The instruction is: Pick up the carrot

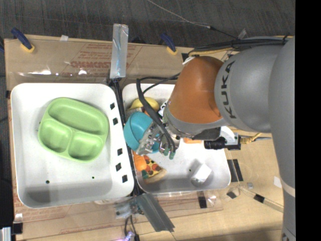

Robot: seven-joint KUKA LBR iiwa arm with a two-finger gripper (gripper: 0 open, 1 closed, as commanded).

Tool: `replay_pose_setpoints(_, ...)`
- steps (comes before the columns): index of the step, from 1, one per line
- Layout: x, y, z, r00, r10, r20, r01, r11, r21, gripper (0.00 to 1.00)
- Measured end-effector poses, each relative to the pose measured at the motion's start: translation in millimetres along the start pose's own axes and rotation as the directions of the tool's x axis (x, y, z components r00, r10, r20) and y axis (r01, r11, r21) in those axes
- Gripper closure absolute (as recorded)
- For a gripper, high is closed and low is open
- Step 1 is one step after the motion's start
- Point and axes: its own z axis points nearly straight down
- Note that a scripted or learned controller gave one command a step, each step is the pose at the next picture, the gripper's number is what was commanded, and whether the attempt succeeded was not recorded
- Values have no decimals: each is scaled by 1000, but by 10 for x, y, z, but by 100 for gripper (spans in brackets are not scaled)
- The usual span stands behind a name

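Hanging over the right-hand bin (220, 182), the jaws (159, 145) are low beside a teal cup (136, 129); whether they are apart or together cannot be told. Just right of them a strip of orange, seemingly the carrot (192, 140), peeks from beneath the arm (220, 92). Also in that bin lie a yellow thing (143, 103), an orange toy (148, 168) and a white block (201, 172). A green divided plate (73, 128) rests in the left bin (30, 185).
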Motion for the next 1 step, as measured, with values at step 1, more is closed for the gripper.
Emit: replay_pose_setpoints(1, -501, -380, -310, 989, -145, -2, 145, 989, 1, 100)
